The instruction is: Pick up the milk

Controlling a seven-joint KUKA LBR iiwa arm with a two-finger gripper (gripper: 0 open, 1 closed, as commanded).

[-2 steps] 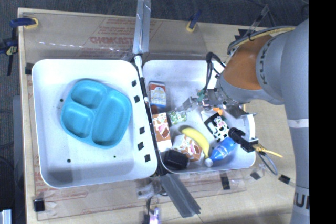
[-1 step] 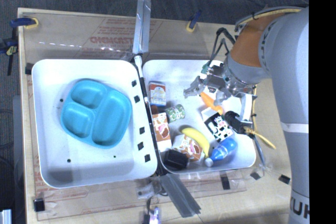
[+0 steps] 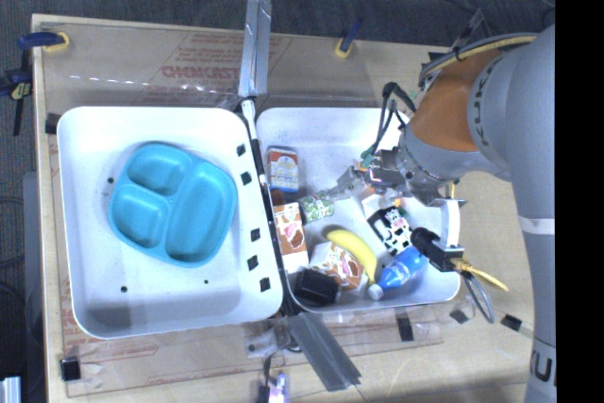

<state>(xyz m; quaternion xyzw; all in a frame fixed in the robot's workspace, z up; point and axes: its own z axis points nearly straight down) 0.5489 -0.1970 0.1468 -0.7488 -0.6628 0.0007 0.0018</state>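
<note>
tray [image 3: 175, 203] in left bin [image 3: 85, 297] — banana [image 3: 352, 250], bottle [image 3: 401, 271] in right bin [image 3: 311, 123]

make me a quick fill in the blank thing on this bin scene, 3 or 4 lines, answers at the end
1. The blue divided tray lies in the ____ bin.
2. The banana is ____ in colour.
3. The milk carton with black and white patches lies in the ____ bin.
4. The arm wears an ____ band above its wrist.

Missing words: left; yellow; right; orange
</note>
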